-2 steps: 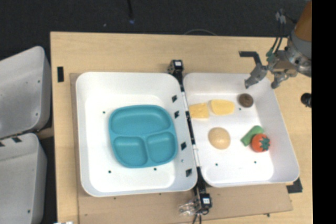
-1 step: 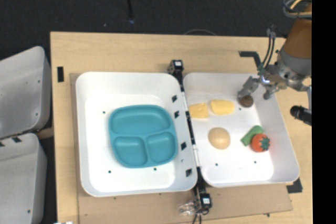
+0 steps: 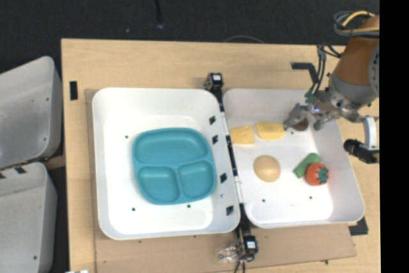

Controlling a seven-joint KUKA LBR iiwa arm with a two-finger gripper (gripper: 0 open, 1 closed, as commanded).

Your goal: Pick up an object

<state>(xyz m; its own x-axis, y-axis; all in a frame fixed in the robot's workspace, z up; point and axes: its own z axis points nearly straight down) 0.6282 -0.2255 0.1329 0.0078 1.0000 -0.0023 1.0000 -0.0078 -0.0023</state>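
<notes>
Tool (image 3: 300,119) low in the right bin (image 3: 339,201), cannot tell its grip, yellow block (image 3: 270,131) just beside it, second yellow piece (image 3: 241,135) next along, tan ball (image 3: 267,168) below, red and green strawberry toy (image 3: 313,171) nearby, blue tray (image 3: 172,164) in left bin (image 3: 108,201), all on worktop (image 3: 77,73)

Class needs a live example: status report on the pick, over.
Gripper low in right bin, beside yellow block. Nothing seen held. Strawberry, bun nearby.
</notes>
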